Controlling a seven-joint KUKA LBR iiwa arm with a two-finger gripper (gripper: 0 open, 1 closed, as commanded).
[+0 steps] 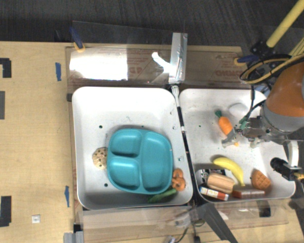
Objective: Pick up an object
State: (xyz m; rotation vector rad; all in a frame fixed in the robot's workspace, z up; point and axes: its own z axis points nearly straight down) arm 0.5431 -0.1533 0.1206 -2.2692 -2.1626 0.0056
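Reaching in, nothing picked up yet.
From the left: teal tray (140, 160) fills the left bin (86, 105); in the right bin (202, 105), the carrot (225, 125) lies just beside my tool (241, 134), fingers apart, nothing between. I judge I must shift onto it; banana (230, 168) crowds the near wall.

A pale wooden bench (25, 135) carried two shallow white bins side by side. The left bin (86, 105) touched the right bin (202, 105) along their shared wall. Behind the left bin lay a clear plastic sheet (121, 62) and brown cardboard (207, 65).
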